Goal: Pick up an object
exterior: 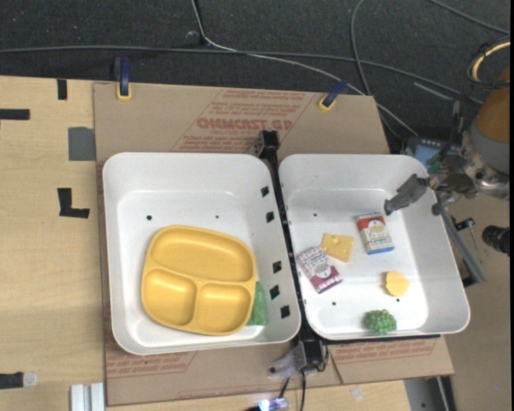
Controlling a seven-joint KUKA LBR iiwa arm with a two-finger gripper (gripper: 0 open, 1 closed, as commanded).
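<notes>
The arm reaches in from the right, and its orange band sits at the far right edge of the view. The gripper (409, 197) hangs low over the right bin (304, 174), near that bin's back right corner. I cannot tell how its claw is set, and nothing shows in it. Just beside its tip lies a small red and blue carton (374, 234). A yellow tray (197, 276) fills the left bin (120, 187).

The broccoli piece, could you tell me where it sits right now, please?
The broccoli piece lies in the right bin, near its front wall, just below the small yellow piece and right of the pink packet.
</notes>
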